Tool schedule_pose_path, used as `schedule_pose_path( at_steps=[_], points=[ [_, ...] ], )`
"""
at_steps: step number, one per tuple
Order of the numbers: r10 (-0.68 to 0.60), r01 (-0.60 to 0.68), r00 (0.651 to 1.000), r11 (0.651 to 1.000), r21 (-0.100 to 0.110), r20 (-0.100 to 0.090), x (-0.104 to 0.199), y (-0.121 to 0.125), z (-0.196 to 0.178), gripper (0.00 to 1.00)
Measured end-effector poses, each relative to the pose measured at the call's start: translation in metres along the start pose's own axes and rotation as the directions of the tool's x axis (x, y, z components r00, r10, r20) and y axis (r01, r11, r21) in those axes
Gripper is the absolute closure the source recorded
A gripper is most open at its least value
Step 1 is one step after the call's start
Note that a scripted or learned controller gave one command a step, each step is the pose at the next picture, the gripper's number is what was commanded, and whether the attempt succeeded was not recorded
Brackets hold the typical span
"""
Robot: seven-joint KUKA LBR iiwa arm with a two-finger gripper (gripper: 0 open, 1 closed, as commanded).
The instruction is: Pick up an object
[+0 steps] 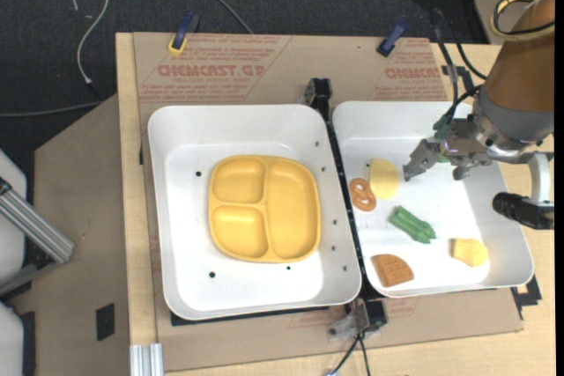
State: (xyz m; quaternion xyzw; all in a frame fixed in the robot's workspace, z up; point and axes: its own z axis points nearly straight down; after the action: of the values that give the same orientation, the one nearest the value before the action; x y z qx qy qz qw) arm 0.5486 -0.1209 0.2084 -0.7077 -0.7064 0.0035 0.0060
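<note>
Risk: hand [438, 157], fingers spread and holding nothing, hovers just right of yellow block [383, 179]; closing there misses it.

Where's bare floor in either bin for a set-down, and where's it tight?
Left bin: bare white margin all round the yellow divided plate, widest along the left wall and near edge. Right bin: open patch between the gripper, green piece and yellow wedge. Tight near its left wall, around the pretzel, pale block and brown piece.
</note>
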Motion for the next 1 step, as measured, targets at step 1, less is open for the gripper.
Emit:
schedule_pose_path(
  at_steps=[1],
  points=[
    [-0.002,0.002,1.0,1.0,-0.012,0.002,0.0001,0.0026,-0.0057,0.0]
  ],
)
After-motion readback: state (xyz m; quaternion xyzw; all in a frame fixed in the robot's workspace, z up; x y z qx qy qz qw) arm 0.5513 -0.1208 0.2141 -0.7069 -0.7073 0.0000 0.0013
